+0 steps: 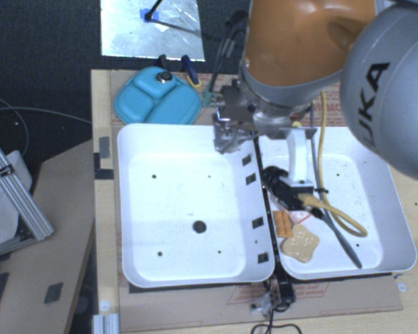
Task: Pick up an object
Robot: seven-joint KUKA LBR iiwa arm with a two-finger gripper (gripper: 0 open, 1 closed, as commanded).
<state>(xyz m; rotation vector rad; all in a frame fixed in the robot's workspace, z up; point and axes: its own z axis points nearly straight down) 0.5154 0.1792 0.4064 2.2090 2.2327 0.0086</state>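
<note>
Grey-and-orange arm hiding the right bin's far half, gripper blurred over the left bin's far right corner, opening and hold impossible to tell, dark rod, tan biscuit, orange wafer in right bin, small disc in left.

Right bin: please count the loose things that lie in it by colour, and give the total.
Beige: 1, a flat piece
Orange: 1, a small ridged piece
Dark grey: 1, a thin rod
Total: 3
</note>
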